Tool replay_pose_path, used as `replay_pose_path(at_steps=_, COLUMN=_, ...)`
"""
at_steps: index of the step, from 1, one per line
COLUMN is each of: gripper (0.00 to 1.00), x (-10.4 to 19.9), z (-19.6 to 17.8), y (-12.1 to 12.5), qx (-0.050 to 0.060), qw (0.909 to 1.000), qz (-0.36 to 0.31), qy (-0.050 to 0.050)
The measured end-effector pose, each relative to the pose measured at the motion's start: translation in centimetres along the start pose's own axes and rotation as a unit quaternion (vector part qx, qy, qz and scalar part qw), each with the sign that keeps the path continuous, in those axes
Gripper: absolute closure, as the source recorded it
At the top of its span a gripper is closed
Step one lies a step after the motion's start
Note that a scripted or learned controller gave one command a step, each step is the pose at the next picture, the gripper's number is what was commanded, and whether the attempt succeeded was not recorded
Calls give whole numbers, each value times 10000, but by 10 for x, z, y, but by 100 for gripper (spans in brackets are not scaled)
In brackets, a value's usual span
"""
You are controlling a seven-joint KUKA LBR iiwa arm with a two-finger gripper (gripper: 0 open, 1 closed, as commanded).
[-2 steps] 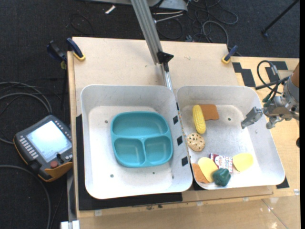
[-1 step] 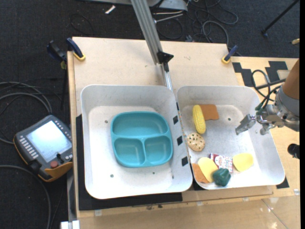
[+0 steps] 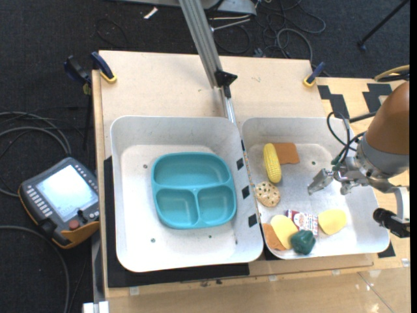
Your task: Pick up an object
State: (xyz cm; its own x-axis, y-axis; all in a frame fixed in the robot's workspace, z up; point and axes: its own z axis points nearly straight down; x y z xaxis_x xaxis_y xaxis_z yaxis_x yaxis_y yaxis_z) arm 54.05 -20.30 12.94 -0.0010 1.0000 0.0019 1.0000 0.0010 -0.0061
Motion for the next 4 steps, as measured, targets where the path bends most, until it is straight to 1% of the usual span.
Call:
replay_pose_path(at_steps=1, gripper=100, x=-1, z=-14, y=2, qx=-38, qw=10000, qz=-1, qy=-15)
replay_pose_path(at_steps=2, gripper=100, x=-9, z=-63, y=9, qx=-59, qw=10000, qz=-4, qy=-23)
replay_pose_path(at_steps=3, gripper=100, x=-7, z=-110, y=2, qx=-61, qw=10000, qz=-7, qy=-24)
replay_pose_path(at_steps=4, gripper=100, x=-7, z=-150, y=3, qx=-59, qw=10000, qz=-9, qy=-22)
